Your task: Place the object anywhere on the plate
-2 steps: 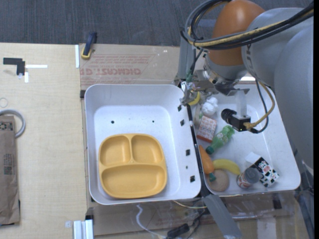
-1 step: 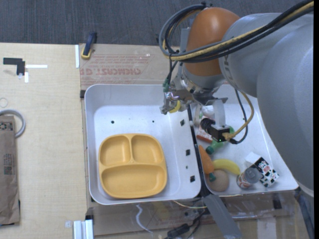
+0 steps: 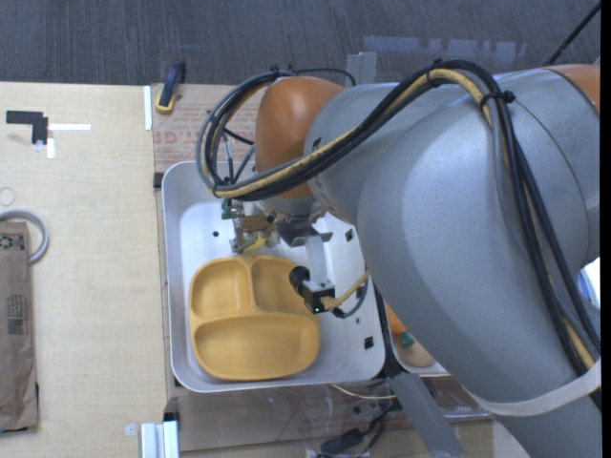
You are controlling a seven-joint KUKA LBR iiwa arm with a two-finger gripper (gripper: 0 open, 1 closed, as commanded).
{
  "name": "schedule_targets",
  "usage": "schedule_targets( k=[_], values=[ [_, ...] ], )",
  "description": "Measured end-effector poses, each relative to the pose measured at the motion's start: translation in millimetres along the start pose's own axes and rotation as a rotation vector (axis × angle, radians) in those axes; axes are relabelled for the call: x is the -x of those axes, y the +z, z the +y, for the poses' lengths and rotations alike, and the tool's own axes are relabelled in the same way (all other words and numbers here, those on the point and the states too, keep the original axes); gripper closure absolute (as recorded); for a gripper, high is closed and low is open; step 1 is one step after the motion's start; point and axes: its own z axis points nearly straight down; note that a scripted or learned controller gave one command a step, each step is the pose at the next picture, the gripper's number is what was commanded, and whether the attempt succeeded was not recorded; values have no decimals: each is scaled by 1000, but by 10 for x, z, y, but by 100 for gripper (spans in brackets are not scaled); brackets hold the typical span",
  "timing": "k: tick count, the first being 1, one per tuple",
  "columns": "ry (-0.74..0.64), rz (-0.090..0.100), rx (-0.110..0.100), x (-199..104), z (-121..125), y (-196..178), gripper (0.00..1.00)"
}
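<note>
On the left of the bench [image 3: 86,256], a pale wood-grain surface, a flat brown paper bag [image 3: 17,322] is seen at the edge, with a small black-and-yellow tool [image 3: 171,86] lying further back near the corner of the bin. To its right, a shallow white plastic bin [image 3: 181,284] with rounded corners is found, and in it rests the mustard-yellow three-compartment plastic plate [image 3: 253,330]: smooth, matte, with two small sections at the back and one long section at the front, all three of them bare as far as can be seen. Just above the plate's back rim the pincer [image 3: 250,237] is positioned, small metal and brass-coloured parts being visible under black cables. Whether the pincer is wide or narrow cannot be told, and no object can be made out between its parts. The object to be placed cannot be identified; a small orange and green shape [image 3: 399,335] is glimpsed under the arm, in the bin to the right, and may be it. The task is judged not done. Further right, the view is taken up by the grey, faintly speckled arm [image 3: 458,227].
</note>
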Motion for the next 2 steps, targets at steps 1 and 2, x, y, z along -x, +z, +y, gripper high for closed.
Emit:
schedule_targets(
  k=[1,2],
  values=[
    [243,-1,0,-244,385,-569,100],
    [191,-1,-22,-312,586,41,100]
  ],
)
